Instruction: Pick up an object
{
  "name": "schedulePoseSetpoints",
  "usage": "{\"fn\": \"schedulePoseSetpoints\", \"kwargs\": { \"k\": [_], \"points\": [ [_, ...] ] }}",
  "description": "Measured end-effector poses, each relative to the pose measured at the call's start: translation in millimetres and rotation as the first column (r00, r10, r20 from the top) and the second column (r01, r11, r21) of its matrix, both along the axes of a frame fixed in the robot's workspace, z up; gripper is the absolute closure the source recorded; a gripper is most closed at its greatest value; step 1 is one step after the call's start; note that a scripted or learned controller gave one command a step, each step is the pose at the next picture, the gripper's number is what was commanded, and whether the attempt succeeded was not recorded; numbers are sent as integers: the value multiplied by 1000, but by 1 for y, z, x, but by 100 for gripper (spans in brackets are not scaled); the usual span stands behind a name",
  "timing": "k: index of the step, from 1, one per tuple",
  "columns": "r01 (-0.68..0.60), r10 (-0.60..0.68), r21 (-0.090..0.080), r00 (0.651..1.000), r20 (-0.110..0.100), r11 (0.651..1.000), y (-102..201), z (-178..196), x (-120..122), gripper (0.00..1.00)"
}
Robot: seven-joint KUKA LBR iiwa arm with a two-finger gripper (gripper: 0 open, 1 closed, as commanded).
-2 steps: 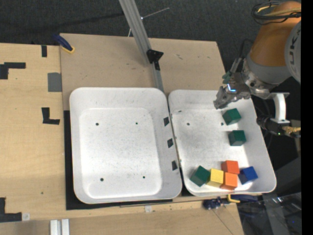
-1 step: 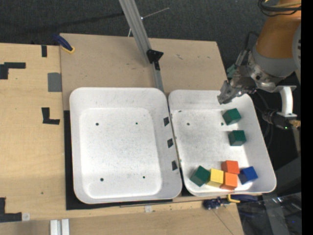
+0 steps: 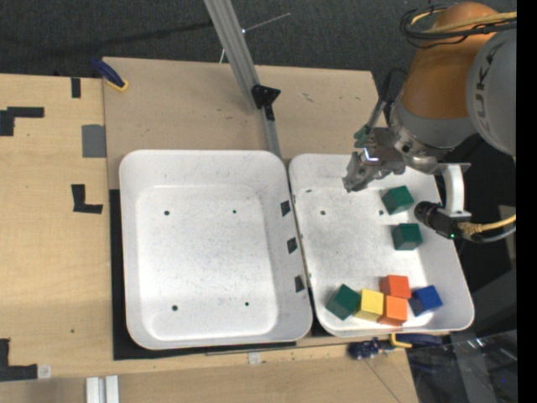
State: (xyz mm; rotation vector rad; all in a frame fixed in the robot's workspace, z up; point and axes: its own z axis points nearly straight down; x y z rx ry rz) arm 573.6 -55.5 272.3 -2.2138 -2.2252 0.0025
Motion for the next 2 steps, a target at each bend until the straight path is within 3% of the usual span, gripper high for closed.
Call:
{"fn": "schedulePoseSetpoints", "kwargs": {
  "k": [2],
  "points": [
    [-1, 1, 0, 1000, 0, 1000, 106, -31, -19, 100]
  ]
}}
